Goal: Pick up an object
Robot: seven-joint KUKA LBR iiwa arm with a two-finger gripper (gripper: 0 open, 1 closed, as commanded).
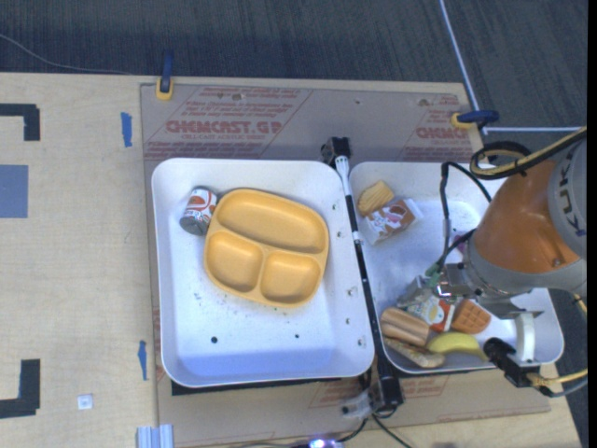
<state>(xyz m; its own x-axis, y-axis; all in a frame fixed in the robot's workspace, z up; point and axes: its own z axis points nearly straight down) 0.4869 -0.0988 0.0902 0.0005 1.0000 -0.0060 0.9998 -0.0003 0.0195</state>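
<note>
The gripper (pixel 446 287) is lowered over the pile at the right bin's (pixel 550 343) near edge — hot dog (pixel 403 326), banana (pixel 455 345), waffle (pixel 471 318) — jaw state cannot be told, and a crowded, overlapping target may be missed or merely nudged aside.

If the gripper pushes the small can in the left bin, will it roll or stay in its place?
The can seems to lie on its side, so it would probably roll if pushed across its length. It touches the yellow divided plate, which may stop it on that side. It looks dented, hence likely light and thin-walled.
</note>
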